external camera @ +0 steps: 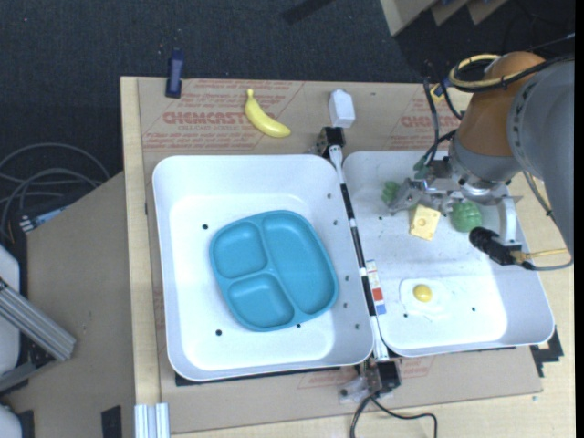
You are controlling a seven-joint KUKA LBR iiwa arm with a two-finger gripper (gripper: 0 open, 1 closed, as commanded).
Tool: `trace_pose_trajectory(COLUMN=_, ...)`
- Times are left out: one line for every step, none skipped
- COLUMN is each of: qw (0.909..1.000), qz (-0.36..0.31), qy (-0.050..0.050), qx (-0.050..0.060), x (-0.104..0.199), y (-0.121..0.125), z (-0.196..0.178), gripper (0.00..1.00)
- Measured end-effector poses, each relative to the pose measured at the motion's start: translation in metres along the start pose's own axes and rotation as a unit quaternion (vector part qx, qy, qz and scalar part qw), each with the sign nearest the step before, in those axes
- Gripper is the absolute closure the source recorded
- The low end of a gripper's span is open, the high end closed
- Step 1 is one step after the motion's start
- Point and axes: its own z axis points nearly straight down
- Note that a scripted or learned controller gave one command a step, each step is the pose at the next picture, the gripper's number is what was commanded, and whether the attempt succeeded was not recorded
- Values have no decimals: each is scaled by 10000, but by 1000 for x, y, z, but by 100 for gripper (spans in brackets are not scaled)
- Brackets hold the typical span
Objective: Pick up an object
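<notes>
The tool (429, 194) hovers low in the right bin (511, 322), just above the cheese wedge (424, 224). Whether it grips anything, I cannot tell.

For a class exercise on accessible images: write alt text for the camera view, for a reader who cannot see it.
A grey robot arm lowers its end effector over the right bin, near a cheese wedge, green toys and a fried egg. The left bin holds a blue divided plate; a banana lies on the bench behind.

Glossy blue plastic tray (272, 269) in smooth white bin (173, 245)
</notes>
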Motion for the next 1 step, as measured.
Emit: trace_pose_trajectory(qw=10000, qz=-6, qy=-6, qx=-15, x=0, y=1, z=-11, gripper=100)
